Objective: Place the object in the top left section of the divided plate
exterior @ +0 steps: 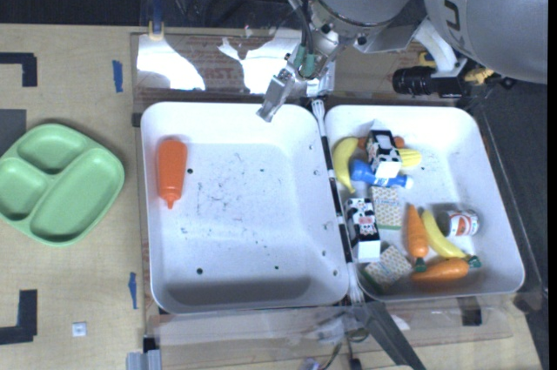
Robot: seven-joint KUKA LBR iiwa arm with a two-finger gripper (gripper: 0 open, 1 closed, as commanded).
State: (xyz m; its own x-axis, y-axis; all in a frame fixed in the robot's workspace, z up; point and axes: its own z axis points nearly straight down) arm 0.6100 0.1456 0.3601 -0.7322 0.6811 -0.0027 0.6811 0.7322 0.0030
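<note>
The fingers (277, 98) hang at the back rim of the left bin (235, 290); whether they are parted cannot be told, and nothing is seen between them. The orange bottle (171, 171), taken as the object, lies apart by the bin's left wall. It should be gripped across its width, lifted clear of the rim, and set in the green plate's (57, 183) top left section on the counter.

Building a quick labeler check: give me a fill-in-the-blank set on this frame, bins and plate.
1. The orange bottle lies in the ____ bin.
2. The divided plate beside the bins is ____ in color.
3. The plate has ____ sections.
4. The gripper hangs over the left bin's ____ rim.

Missing words: left; green; three; far
</note>
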